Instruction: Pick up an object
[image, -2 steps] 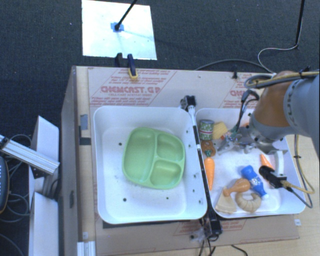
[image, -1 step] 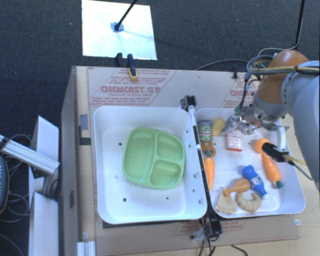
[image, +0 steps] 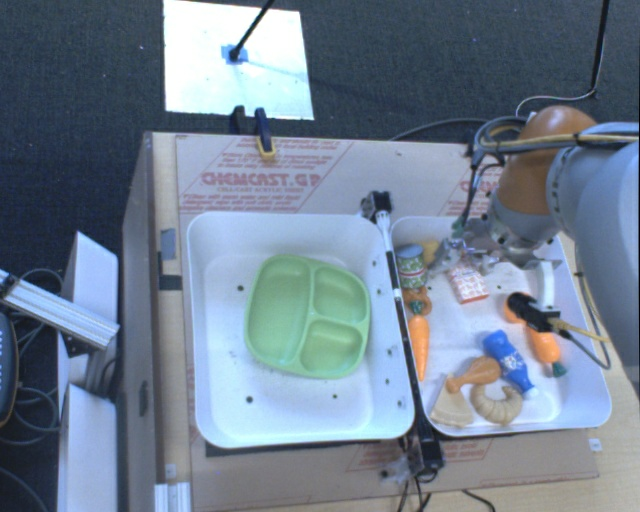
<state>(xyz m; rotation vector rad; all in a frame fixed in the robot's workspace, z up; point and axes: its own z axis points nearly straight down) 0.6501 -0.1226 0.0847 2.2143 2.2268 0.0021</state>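
While the arm (image: 590, 190) reaches in from the right, its tool (image: 462, 248) hangs low over the right bin (image: 590, 400), just above a red-and-white packet (image: 468, 285) (whether its fingers stand apart or together cannot be told). Nearby lie a carrot (image: 419, 345), blue bottle (image: 510, 364) and croissant (image: 496, 402); a green divided plate (image: 307, 316) occupies the left bin (image: 220, 400).

Tray (image: 306, 316) in left bin (image: 215, 330); croissant (image: 497, 401) in right bin (image: 590, 400).

I'm looking at a robotics lab: a counter (image: 300, 170) on dark carpet (image: 80, 100) (cables trailing), two white bins (image: 215, 330) of toy food.
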